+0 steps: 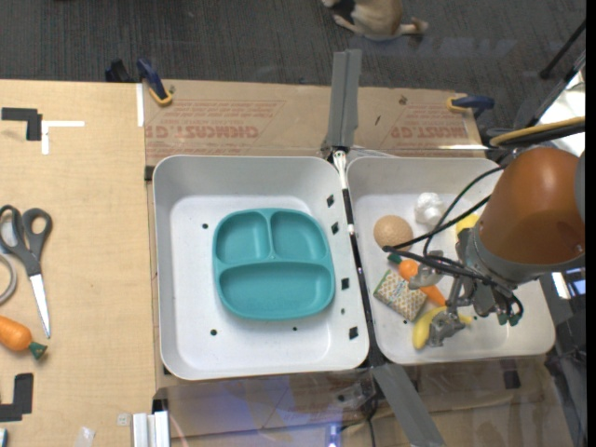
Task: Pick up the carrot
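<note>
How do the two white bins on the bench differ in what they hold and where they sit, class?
The left bin holds one teal divided plate, while the right bin holds several small items, among them a carrot, a beige egg-like ball and a banana. The arm reaches over the right bin, not the left bin. Both are shallow, white and set side by side.

The arm [535, 208] reaches in from the right, its orange band bulking large above the wrist, black cables trailing across it. Below, the gripper [453, 319] points downward, low; its jaws appear blurred, their spacing unreadable.
</note>
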Action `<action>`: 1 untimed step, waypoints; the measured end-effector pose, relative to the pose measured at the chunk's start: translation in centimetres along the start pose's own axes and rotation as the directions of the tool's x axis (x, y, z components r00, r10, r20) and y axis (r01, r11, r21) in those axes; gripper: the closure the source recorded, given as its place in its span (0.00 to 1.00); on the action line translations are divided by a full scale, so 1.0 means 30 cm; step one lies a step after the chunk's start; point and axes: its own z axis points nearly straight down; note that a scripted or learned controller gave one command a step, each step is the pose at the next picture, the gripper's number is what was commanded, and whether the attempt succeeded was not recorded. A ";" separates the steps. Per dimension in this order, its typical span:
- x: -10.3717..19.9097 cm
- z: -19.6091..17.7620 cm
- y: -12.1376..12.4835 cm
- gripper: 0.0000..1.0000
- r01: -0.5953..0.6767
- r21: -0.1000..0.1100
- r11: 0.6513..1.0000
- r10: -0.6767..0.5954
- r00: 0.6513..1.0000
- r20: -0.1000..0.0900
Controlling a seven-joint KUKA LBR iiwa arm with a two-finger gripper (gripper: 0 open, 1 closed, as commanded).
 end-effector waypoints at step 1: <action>-0.096 0.117 -0.011 0.00 -0.068 0.001 0.998 0.068 0.998 0.004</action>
